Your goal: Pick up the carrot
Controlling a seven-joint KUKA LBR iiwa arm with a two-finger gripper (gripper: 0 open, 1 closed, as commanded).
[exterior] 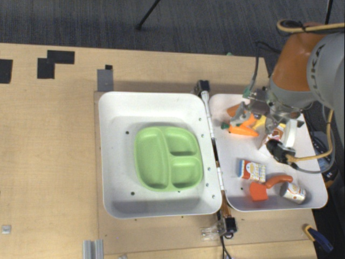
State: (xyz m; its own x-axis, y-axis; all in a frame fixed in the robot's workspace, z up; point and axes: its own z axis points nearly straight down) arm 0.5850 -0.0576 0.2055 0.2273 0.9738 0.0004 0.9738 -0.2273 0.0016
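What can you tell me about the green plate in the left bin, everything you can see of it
The green plate is pale lime, looks like smooth plastic, and is a rounded square split into three compartments: one long one on its left side and two smaller ones on its right. It lies flat and upright on the floor of the left bin, roughly centred, with nothing visible in its compartments and nothing else touching it.

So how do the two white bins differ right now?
The left bin holds one thing, a green divided plate, lying flat in its middle. The right bin holds several small items, among them the carrot near its far end, and the arm reaches over it. Both bins are white, shallow and set side by side.
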